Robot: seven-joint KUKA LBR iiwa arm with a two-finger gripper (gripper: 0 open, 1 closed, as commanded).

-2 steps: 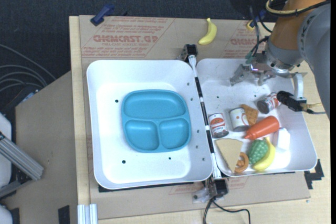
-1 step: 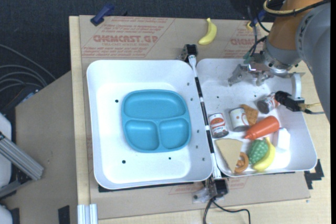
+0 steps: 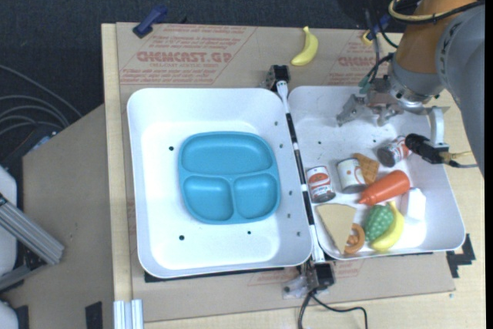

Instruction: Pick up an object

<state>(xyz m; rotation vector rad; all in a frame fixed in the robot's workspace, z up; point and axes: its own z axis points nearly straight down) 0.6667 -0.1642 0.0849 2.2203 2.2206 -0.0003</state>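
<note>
The right bin (image 3: 439, 243) holds a heap of toy food along its front half. There are two small cans (image 3: 320, 182) (image 3: 350, 174), an orange carrot (image 3: 385, 186), a green bumpy piece (image 3: 377, 220), a yellow banana (image 3: 390, 236), a tan wedge (image 3: 334, 220), a pretzel (image 3: 356, 239), a white block (image 3: 417, 204) and a dark bottle (image 3: 395, 152). My gripper (image 3: 364, 111) hangs over the bare back part of this bin, behind the heap. Its fingers are spread open with nothing between them.
The left bin (image 3: 146, 135) carries a blue divided plate (image 3: 229, 175). A second yellow banana (image 3: 305, 48) lies on the cardboard behind the bins, and a blue clip (image 3: 149, 21) sits at the back left corner. The grey and orange arm (image 3: 424, 42) comes in at the upper right.
</note>
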